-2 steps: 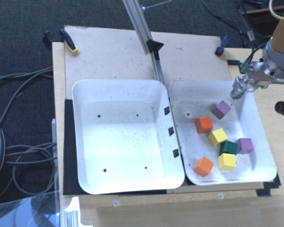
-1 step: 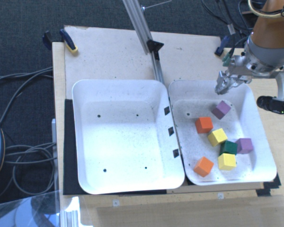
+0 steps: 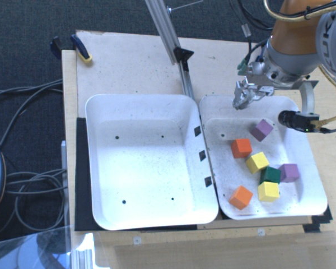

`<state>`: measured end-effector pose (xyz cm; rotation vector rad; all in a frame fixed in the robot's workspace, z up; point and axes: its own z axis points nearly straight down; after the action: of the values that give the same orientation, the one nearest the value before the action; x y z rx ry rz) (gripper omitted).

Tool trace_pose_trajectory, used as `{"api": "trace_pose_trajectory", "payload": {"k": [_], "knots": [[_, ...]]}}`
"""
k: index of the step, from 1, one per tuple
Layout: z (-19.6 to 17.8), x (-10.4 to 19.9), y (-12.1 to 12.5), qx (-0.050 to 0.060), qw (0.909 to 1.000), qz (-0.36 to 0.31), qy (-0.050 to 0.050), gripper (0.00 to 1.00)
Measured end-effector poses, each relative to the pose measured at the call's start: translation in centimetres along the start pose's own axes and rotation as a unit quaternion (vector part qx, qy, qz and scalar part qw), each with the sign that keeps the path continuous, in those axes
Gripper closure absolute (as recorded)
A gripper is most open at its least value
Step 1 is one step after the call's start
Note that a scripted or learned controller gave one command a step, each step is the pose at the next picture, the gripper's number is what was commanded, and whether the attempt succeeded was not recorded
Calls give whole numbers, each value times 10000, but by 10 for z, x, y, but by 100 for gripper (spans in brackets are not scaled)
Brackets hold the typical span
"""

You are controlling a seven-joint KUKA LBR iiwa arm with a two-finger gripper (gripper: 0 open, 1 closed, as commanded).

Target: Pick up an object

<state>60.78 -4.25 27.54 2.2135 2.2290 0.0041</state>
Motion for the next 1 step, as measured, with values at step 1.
{"api": "trace_pose_trajectory", "payload": {"k": [1], "knots": [[6, 59, 6, 8, 10000, 0, 1, 100]]}}
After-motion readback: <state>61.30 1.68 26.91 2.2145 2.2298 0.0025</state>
